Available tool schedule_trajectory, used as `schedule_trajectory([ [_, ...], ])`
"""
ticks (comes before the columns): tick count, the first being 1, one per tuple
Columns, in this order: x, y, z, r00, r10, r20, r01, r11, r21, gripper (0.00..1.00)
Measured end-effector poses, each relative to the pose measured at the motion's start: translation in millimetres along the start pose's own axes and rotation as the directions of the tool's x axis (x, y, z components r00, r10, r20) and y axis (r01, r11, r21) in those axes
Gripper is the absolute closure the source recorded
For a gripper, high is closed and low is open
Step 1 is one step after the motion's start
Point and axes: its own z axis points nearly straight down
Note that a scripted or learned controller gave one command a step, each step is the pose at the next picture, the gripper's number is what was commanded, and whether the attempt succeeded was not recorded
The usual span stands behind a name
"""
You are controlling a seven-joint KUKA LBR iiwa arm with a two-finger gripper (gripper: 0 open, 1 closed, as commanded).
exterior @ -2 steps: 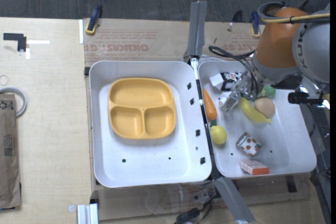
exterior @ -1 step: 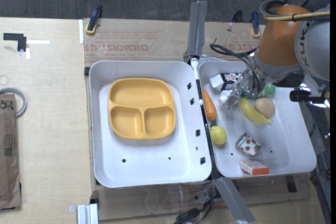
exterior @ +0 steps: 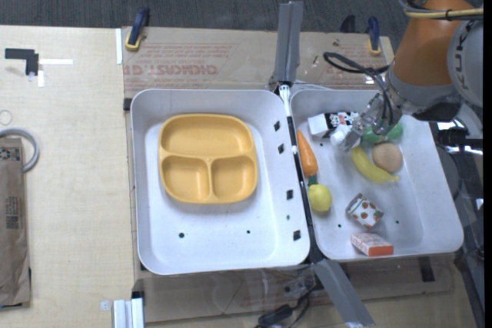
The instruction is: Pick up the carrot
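The carrot, orange with a green top end, lies along the left wall of the right bin, pointing up and down the view. My gripper hangs over the back middle of that bin, to the right of the carrot and apart from it. It sits just above a green item and a small white packet. I see nothing between its fingers.
The right bin also holds a banana, a tan round fruit, a lemon, a patterned box and an orange-white packet. The left bin holds a yellow divided plate.
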Motion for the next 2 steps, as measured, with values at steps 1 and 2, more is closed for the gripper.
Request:
schedule_trajectory([
  [1, 41.5, 48.3, -58.9, 0.994, 0.114, -0.001, -0.114, 0.994, 0.001, 1.0],
  [2, 40.4, 48.5, -67.3, 0.994, 0.112, 0.001, -0.112, 0.994, 0.001, 1.0],
])
